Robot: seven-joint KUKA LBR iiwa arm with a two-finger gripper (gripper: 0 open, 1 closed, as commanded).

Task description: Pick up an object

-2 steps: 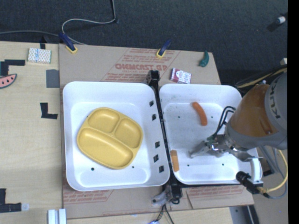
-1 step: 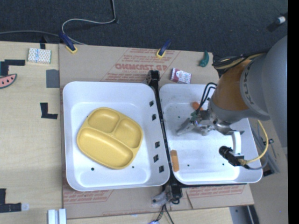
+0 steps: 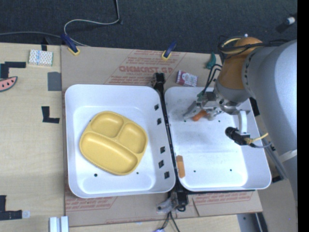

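The orange stick (image 3: 180, 166) lies at the right bin's (image 3: 217, 178) near-left edge. The gripper (image 3: 203, 111) sits low at the far side beside a small orange piece (image 3: 198, 117); whether it pinches anything cannot be told. The step looks like grasping, then lifting.

A sheet of brown cardboard (image 3: 130, 69) with red print lies on the pale wooden desk (image 3: 29, 139) under the bins. Two blue-and-yellow clamps (image 3: 71, 44) grip its top edge. A small red-and-white packet (image 3: 186, 78) sits on the cardboard, upper middle of the frame. Black tape marks (image 3: 47, 115) dot the desk at left. A white cable (image 3: 91, 21) loops over the dark floor (image 3: 193, 13) above.
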